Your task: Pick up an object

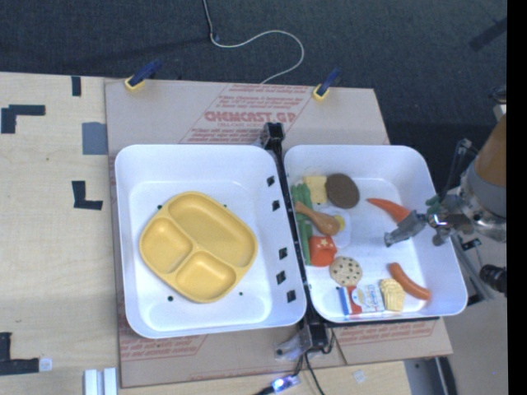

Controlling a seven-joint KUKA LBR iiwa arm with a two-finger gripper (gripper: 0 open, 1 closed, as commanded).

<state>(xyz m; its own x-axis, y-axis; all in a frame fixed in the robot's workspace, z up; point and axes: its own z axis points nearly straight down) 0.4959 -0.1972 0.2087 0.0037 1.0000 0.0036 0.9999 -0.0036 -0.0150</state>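
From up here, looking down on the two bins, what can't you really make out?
- Gripper, camera view: too small and blurred to tell whether it is open or shut.
- Arm: cut off by the right edge.
- Small packets in the right bin: print too small to read.
- Green food: partly covered by the drumstick.

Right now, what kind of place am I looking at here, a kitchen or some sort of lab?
Most likely a robot test bench, not a kitchen. Two white bins sit side by side on a clamped board, the food pieces look like toys, and a robot gripper reaches in over the right bin.
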